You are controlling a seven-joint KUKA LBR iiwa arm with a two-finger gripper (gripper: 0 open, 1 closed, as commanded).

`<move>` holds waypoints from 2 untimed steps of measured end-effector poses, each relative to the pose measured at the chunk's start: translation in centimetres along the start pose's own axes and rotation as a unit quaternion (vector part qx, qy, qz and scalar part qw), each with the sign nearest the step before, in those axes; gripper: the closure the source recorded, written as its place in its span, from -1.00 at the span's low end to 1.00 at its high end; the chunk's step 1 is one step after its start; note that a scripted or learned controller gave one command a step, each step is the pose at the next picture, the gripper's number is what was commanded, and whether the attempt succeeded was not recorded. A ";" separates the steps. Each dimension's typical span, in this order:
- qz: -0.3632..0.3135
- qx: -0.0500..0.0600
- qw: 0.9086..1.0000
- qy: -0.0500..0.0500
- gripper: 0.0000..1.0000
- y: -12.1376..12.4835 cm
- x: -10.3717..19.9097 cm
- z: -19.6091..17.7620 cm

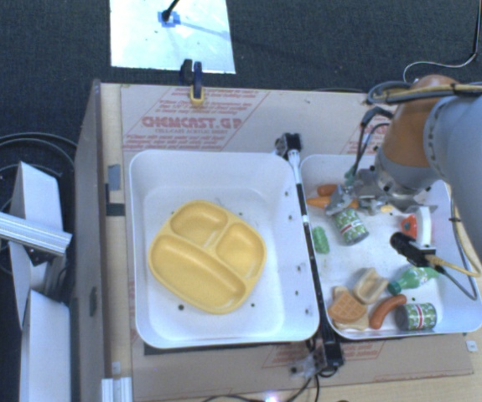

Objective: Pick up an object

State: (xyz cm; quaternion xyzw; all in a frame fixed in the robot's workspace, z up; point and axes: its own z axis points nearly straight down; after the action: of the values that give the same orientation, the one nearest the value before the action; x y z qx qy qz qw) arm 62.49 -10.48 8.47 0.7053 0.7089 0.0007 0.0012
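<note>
Camera view: arm [446, 128] reaches in from the right, over the right bin [375, 256]. Gripper [347, 199] is low at that bin's upper left, near the divider. Its opening cannot be told, as the wrist and clutter hide it. Nothing is visibly gripped.

Can [351, 225], green label, lies tilted just beside the gripper on its near side, possibly touching it; the contact is unclear at this resolution. Orange piece [319, 201] sits just left of the gripper. Green piece [320, 242] lies left of the can, against the divider. Red piece [407, 223] lies right of the can.

Near end of the right bin, left to right: waffle [348, 308], sausage [383, 311], second can [415, 316] on its side. Green bottle [412, 280] lies just above the second can. All are well apart from the gripper.

Left bin [182, 182] holds a yellow tray [207, 254], three compartments, flat, roughly central.
</note>
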 end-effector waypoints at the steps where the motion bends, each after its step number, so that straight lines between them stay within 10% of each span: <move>1: 0.001 0.000 1.000 0.000 -1.00 -2.6 1.7 -0.9; 2: 0.001 0.002 1.000 0.000 -1.00 2.5 1.3 0.1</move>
State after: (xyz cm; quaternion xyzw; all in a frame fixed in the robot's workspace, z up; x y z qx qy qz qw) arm 64.98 -9.17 8.36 0.7064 0.7078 -0.0007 -0.0004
